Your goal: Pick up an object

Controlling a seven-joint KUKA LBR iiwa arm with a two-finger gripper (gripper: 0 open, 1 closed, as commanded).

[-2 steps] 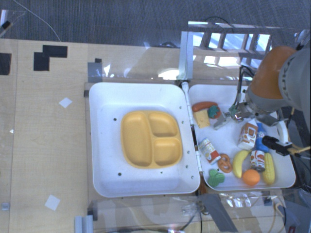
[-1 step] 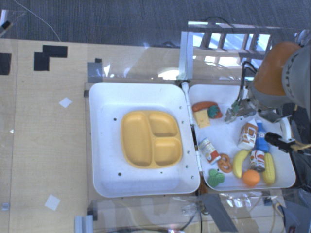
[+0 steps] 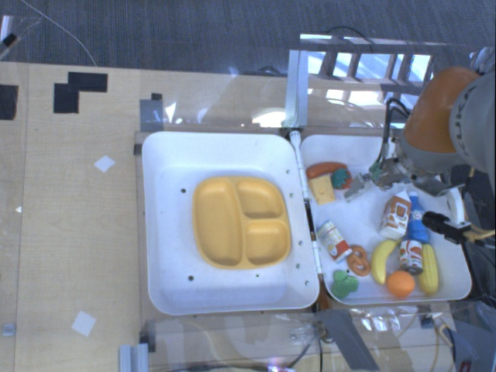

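Tool (image 3: 364, 183) looks empty, can't tell if open; toys (image 3: 329, 180) beside it are crowded; it could easily grab nothing.

- The grey arm (image 3: 473, 122) entered from the right, its orange band (image 3: 434, 111) above the wrist.
- The wrist angled down and leftward.
- The tool (image 3: 358, 190) hung low, its metallic fingers (image 3: 355, 192) pointing left; their spread was unclear.
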